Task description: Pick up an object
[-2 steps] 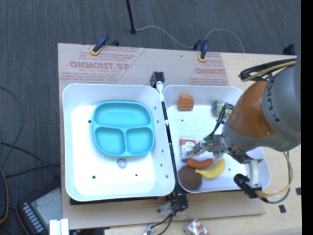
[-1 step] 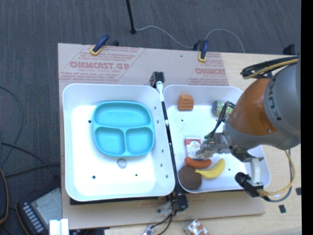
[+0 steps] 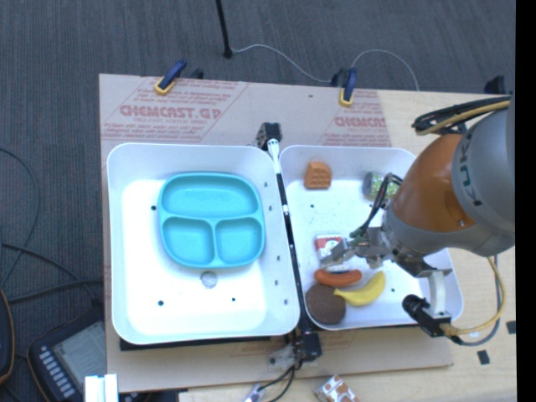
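While the gripper (image 3: 342, 254) hung over the right bin (image 3: 381, 153), its 2 metal fingers stood slightly apart with nothing visibly between them. Just beneath them lay a glossy red sausage (image 3: 337, 277), a curved yellow banana (image 3: 363, 291) and a round, rough brown cookie (image 3: 325, 304). A red-and-white packet (image 3: 327, 244) sat beside them.
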Available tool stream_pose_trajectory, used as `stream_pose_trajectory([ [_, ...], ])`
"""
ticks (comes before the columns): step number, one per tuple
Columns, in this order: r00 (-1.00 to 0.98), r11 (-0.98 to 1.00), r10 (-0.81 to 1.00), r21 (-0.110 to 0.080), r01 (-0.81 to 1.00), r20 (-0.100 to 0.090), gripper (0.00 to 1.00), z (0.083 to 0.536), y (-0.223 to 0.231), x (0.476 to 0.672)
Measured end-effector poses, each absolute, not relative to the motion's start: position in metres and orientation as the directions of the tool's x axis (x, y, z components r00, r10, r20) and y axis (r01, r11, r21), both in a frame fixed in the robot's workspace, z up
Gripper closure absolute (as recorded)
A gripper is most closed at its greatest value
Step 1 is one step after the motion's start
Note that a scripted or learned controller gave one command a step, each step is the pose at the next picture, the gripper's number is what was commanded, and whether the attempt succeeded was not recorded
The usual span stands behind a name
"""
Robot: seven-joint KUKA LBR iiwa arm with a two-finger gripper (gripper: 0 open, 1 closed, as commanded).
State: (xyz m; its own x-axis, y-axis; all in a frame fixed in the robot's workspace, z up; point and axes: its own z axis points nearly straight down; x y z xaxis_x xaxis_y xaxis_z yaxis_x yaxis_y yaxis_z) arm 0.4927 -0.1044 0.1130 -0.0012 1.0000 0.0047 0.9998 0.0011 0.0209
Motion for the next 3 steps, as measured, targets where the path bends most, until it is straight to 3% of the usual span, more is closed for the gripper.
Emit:
stream_pose_trajectory([
  [1, 0.001, -0.001, 1.000, 0.007, 1.000, -0.003, 0.00, 0.087, -0.099, 0.486],
  [2, 0.001, -0.001, 1.000, 0.011, 1.000, -0.004, 1.00, 0.099, -0.100, 0.487],
  [3, 0.002, -0.002, 1.000, 0.011, 1.000, -0.004, 0.00, 0.099, -0.100, 0.487],
])
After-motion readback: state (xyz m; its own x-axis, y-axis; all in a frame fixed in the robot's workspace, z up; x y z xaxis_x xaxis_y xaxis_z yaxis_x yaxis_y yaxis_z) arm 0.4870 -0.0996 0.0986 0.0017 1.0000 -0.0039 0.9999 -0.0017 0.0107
